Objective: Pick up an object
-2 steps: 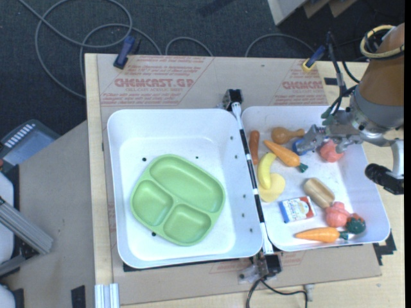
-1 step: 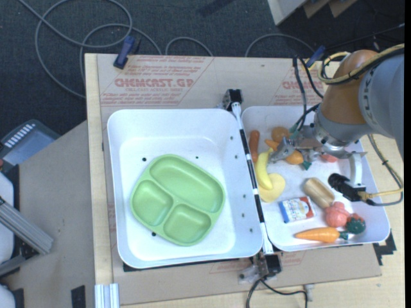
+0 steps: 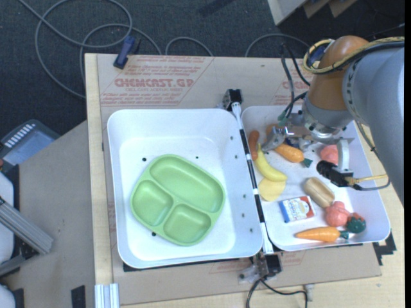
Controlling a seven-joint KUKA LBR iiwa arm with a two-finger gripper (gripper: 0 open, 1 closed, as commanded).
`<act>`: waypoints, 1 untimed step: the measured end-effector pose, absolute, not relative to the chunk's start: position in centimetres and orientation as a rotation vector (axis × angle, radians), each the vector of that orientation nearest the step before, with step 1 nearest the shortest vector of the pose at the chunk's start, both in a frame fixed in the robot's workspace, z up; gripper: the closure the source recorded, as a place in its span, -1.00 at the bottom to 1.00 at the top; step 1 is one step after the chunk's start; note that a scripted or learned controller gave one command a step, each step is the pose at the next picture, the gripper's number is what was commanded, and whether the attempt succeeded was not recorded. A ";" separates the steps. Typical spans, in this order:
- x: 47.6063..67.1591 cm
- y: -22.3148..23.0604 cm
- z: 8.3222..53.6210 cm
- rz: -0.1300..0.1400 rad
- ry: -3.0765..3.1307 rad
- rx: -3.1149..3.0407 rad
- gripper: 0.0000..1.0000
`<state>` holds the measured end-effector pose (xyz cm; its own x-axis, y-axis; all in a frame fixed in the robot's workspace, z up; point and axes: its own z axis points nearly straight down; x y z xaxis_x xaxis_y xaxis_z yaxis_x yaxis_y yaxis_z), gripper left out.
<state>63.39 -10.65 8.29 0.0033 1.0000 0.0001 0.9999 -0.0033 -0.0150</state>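
Note:
My gripper (image 3: 287, 135) hangs low over the back left part of the right bin (image 3: 379, 226), with the grey arm and its orange band coming in from the right. Just below it lies a small orange toy carrot (image 3: 289, 153), touching or nearly touching the gripper; whether it is gripped is hidden. A yellow banana (image 3: 266, 167) lies to its left along the bin's wall, and a small orange-red piece (image 3: 254, 140) sits behind the banana. A pink piece (image 3: 329, 154) lies to the right of the gripper.
The right bin also holds a yellow fruit (image 3: 273, 188), a bread roll (image 3: 319, 190), a small carton (image 3: 297, 208), a long carrot (image 3: 318, 234), a pink fruit (image 3: 336, 214) and a strawberry (image 3: 355, 223). A green divided plate (image 3: 178, 199) lies in the left bin (image 3: 128, 130).

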 end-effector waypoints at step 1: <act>63.4 -10.7 9.3 0.016 -2.211 -2.219 1.00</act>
<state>63.41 -10.68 9.29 0.0034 1.0000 -0.0011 0.9999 -0.0034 -0.0134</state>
